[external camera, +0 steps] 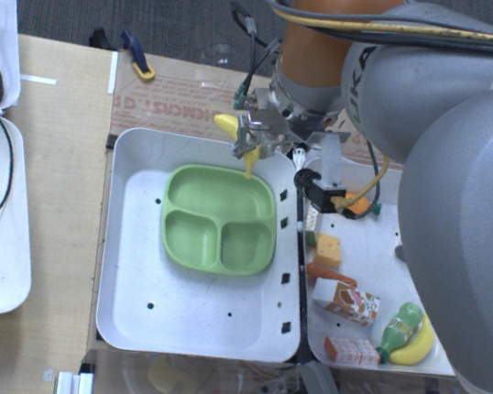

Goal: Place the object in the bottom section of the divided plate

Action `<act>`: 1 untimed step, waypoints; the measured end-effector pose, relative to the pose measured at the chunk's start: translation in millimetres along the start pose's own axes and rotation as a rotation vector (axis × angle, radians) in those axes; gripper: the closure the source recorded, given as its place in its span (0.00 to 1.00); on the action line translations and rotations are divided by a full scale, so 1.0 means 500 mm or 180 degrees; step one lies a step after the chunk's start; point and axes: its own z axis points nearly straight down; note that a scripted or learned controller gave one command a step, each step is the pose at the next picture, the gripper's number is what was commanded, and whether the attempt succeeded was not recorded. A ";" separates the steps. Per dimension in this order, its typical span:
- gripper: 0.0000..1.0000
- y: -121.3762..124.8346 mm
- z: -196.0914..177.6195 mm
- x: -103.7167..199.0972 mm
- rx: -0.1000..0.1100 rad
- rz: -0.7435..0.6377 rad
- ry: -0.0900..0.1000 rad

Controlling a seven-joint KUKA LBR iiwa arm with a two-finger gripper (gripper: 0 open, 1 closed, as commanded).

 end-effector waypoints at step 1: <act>0.00 0.000 -0.001 -0.002 -0.0001 0.0002 -0.0002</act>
